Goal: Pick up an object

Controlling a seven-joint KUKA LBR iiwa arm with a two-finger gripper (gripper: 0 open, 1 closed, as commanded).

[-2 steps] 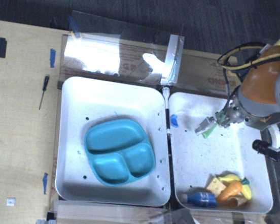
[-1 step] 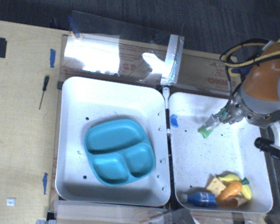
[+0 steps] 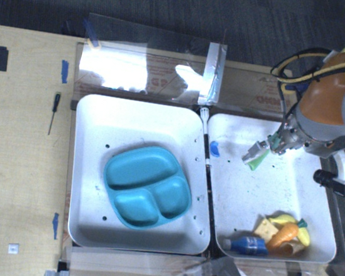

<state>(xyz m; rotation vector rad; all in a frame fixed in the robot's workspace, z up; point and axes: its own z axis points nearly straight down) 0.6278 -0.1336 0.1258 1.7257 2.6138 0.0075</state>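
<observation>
One arm over right bin

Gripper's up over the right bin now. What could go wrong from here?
1. The gripper hangs over bare floor of the right bin, so a straight descent likely grabs nothing.
2. The toys are packed in the near corner: blue bottle, carrot, banana. Fingers may jam or strike the wall.

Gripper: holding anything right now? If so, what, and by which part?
Cannot tell. The gripper hangs over the right bin; a green bit shows at its tip, too small to say if it is a held thing.
</observation>
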